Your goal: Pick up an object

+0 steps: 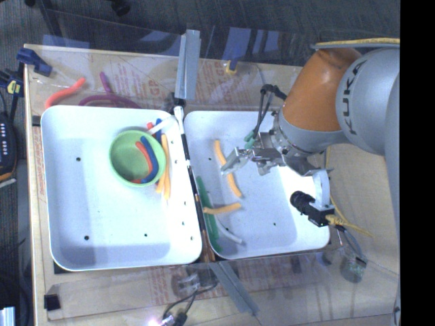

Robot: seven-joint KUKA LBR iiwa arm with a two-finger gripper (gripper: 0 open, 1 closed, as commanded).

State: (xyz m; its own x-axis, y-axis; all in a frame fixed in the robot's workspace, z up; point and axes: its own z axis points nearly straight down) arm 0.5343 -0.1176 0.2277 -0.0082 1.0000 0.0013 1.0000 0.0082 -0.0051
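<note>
Grey metal marks the pincer [233, 161], which we see right of the frame's centre, over the right-hand shallow white bin [299, 233]. Its fingers are spread apart, released, with nothing between them. Just beside its tips lie two thin orange sticks: one [219, 153] slightly above and to the left, another [235, 185] just below. A third orange stick [221, 209] lies lower in the same bin, near a dark green strip [212, 226] along the bin's left wall. We see the grey arm with its orange band [326, 90] reaching in from the upper right.

Further left, the other white bin [88, 209] holds a light green round bowl [137, 157] in its upper right part, with red and blue curved pieces inside it and orange sticks [165, 172] touching its right side. Beyond that bin, at the upper left of the frame, a purple loop [109, 100] and an orange-red curved piece [64, 92] rest on the wooden worktop [122, 66].
</note>
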